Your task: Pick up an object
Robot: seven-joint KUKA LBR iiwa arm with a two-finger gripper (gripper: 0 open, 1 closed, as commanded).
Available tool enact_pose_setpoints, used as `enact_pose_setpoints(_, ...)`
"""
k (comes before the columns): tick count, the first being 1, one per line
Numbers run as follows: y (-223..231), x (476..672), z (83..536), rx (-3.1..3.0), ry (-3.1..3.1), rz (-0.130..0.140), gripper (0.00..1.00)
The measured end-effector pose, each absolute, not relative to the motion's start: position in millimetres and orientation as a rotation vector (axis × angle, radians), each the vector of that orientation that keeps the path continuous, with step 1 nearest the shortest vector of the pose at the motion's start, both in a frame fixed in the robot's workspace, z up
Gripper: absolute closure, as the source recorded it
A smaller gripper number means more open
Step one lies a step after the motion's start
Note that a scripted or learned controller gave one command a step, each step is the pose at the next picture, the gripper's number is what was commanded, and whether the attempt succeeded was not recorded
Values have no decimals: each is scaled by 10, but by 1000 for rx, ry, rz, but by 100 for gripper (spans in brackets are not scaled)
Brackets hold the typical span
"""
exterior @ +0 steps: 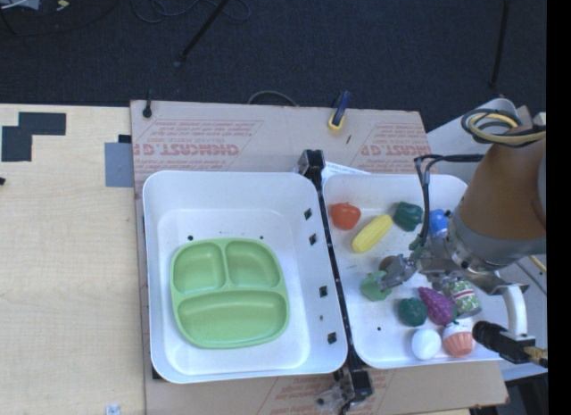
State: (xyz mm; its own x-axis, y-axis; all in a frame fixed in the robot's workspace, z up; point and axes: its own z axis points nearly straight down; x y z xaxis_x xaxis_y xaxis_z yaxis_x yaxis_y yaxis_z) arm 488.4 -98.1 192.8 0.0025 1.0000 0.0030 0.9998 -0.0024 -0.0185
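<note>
The right bin (393,358) holds several toy foods: a red tomato (344,216), a yellow corn cob (371,233), a dark green pepper (408,215), a blue piece (437,221), a light green piece (374,289), a teal piece (412,311), a purple piece (437,304), a white egg (426,344) and a pink cupcake (458,341). My gripper (397,269) hangs low over the middle of this bin, right above the light green piece and just below the corn. The arm's body hides part of the bin's right side.
The left bin (161,226) holds a light green divided plate (229,293). A black divider (326,261) runs between the bins. A blue and yellow clamp (338,112) sits at the back edge of the cardboard.
</note>
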Motion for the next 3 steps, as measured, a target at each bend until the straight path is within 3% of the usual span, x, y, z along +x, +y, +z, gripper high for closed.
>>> enact_pose_setpoints(1,-984,4914,1993,-2219,-2218,4,0)
enact_pose_setpoints(3,-925,4854,848,-2218,-2218,4,0)
